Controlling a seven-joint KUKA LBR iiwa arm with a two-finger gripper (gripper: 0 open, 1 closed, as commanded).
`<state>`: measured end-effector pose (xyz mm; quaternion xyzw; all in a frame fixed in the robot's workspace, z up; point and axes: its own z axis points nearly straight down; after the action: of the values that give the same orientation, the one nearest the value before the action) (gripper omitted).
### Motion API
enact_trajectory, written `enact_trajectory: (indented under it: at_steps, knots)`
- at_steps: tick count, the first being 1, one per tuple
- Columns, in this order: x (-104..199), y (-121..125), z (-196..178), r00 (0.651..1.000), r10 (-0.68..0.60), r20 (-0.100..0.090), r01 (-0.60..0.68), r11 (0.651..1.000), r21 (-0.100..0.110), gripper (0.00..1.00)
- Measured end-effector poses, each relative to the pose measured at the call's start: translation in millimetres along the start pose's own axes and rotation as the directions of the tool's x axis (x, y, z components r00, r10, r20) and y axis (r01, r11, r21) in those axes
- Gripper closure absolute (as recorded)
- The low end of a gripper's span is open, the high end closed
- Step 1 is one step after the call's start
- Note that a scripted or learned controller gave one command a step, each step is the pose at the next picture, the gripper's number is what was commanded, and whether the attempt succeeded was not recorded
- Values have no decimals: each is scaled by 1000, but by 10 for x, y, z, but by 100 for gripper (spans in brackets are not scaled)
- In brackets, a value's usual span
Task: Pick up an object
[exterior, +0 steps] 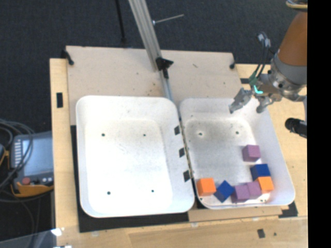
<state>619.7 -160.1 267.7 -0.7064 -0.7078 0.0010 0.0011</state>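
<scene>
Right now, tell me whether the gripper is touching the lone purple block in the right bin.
Apart. The camera view shows the gripper over the right bin's far edge, with bare bin floor between it and the purple block.

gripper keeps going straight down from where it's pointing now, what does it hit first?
Most likely bare floor of the right bin near its far edge. The gripper, fingers spread, hangs there with no block beneath; the purple block lies nearer the camera. Depth is uncertain from one slanted view.

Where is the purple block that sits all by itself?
The lone purple block sits in the right bin, near its right wall, just above a blue block.
</scene>
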Motion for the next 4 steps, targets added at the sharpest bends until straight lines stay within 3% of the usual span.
enact_trajectory:
  at_steps: [1, 3, 4]
  knots:
    - [-1, 7, -23, 1000, -1, 2, 1, 1000, -4, 0]
    - [-100, 105, 960, 1000, 3, 2, -3, 1000, 1, 0]
    - [-112, -5, 1472, 1000, 3, 2, -3, 1000, 1, 0]
